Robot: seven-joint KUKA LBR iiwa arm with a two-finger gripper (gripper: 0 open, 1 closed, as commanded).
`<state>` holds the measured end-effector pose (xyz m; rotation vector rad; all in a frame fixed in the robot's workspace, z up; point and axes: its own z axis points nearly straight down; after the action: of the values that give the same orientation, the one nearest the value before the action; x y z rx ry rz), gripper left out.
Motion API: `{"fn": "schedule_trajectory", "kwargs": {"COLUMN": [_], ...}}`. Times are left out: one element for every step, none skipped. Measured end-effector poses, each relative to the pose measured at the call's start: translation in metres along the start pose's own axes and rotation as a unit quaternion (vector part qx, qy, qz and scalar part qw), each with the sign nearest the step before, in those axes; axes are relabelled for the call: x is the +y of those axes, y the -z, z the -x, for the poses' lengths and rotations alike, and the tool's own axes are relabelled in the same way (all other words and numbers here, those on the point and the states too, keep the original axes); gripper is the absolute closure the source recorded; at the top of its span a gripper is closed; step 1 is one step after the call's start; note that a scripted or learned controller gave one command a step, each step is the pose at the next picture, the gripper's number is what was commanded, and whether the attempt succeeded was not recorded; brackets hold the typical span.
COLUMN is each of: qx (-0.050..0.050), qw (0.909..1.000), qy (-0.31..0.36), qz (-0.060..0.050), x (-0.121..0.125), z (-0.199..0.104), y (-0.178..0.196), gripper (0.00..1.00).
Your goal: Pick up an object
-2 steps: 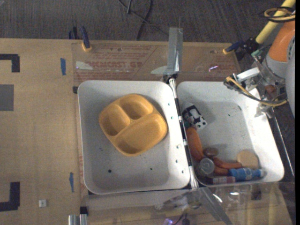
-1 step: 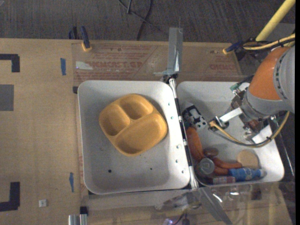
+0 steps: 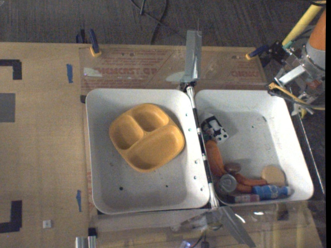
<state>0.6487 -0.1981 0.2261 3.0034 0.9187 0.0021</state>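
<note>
Camera view, arm: the grey arm with its orange band sits at the upper right, above the far right corner of the right bin; the end effector is a cluster of metal and cables near the bin's rim, well apart from every object.
Camera view, end effector state: I cannot tell how it stands; it is cut by the frame edge and tangled with cable.
Camera view, task's things: the candidates lie in the right bin, crowded along its left wall and near edge: a small black-and-white item, an orange sausage-shaped piece, a round grey can top, a tan disc and a blue bottle lying flat.
Camera view, left bin: the left bin holds a yellow divided plate, broad and shallow, probably awkward for two fingers.
Doing the step well: I judge the tan disc or the black-and-white item the easier picks, each having some bare bin floor beside it; descend straight down and keep clear of the wall between the bins.
Risk: the sausage piece and can touch their neighbours, so a grasp there may nudge several things at once.
Hard to make out: the pile at the near edge overlaps, so what lies under the can and bottle is unclear; the black-and-white item's identity is uncertain.
</note>
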Motion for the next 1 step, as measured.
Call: {"fn": "schedule_trajectory", "kwargs": {"qx": [-0.001], "qw": [0.9988], "qy": [-0.049], "qz": [-0.002], "x": [-0.0695], "z": [0.0326], "y": [-0.1277], "gripper": [0.00]}}
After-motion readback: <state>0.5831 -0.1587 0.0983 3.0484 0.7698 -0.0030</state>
